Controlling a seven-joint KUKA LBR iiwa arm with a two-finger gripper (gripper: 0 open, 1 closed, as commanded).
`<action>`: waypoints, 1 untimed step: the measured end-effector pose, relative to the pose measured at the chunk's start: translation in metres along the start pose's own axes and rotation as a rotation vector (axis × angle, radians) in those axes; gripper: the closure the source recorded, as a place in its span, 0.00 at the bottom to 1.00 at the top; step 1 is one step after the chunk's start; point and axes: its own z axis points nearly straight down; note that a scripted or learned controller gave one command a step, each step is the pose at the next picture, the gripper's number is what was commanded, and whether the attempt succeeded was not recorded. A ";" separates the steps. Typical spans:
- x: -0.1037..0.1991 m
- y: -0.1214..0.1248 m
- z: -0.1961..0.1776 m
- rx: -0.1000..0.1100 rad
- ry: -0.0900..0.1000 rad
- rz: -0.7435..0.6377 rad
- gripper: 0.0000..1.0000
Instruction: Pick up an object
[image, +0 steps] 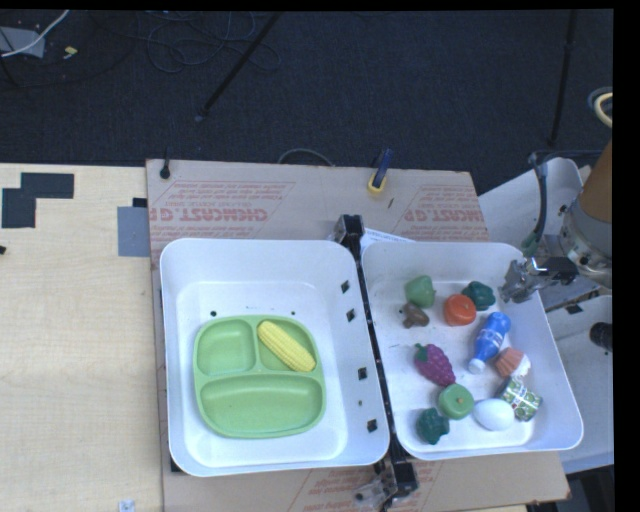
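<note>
camera view: claw (520, 280) at the right bin's (565, 400) far right rim.
whether it is apart or together, cannot tell; blue bottle (489, 340) lies nearby.

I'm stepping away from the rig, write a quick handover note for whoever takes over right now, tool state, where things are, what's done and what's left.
Tool: at the right bin's upper right rim, carrying nothing.
Right bin: blue bottle, orange piece, purple grapes, white egg, several green pieces and a few small others.
Left bin: green divided tray with a corn cob in its upper right compartment.
Done: nothing picked up.
Left: choose an object, descend, grasp, lift.
</note>
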 end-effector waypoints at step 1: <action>0.054 0.016 -0.009 0.002 0.002 -0.004 1.00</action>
